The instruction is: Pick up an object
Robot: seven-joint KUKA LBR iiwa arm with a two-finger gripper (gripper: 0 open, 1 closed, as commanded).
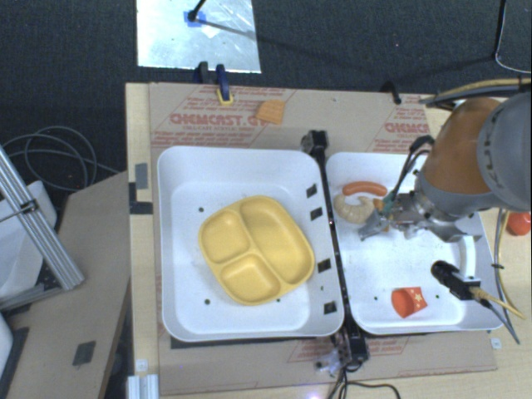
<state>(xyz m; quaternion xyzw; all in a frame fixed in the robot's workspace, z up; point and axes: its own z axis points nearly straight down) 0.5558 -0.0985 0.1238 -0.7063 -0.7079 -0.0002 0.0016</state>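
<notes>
A robotics lab: a grey and orange arm (474, 156) reaches in from three o'clock over a desk (349, 110) topped with printed cardboard and white bins (179, 223), an aluminium frame (33, 239) stands at eight o'clock, loose cables (50, 152) lie on dark carpet (66, 40) at nine o'clock, and a taped metal sheet (198, 23) lies at twelve

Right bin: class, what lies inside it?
An orange sausage, a pale curved piece beside it and a red-orange block. The arm hides the bin's right side.

Arm (478, 152) cropped right, orange object (520, 221) cropped too
</notes>
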